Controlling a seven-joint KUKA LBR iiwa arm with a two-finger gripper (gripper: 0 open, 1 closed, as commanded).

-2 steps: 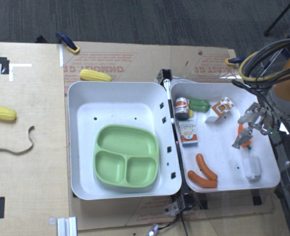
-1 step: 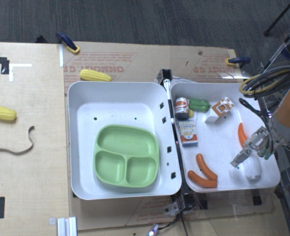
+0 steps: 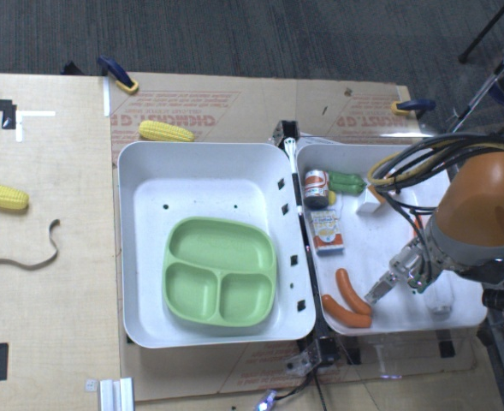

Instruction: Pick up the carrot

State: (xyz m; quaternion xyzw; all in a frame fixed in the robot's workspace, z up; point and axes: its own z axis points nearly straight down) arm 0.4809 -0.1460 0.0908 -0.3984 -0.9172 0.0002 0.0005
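Carrot (image 3: 346, 312) lies just left of the pincer (image 3: 380, 290), whose opening I cannot tell.

You cannot tell whether the tool (image 3: 380, 291) is open, its tip being too small and dark over the right bin (image 3: 457, 317), whose right wall the arm (image 3: 478, 212) hides, while the labels on the can (image 3: 317, 188) and carton (image 3: 327, 231) are unreadable.
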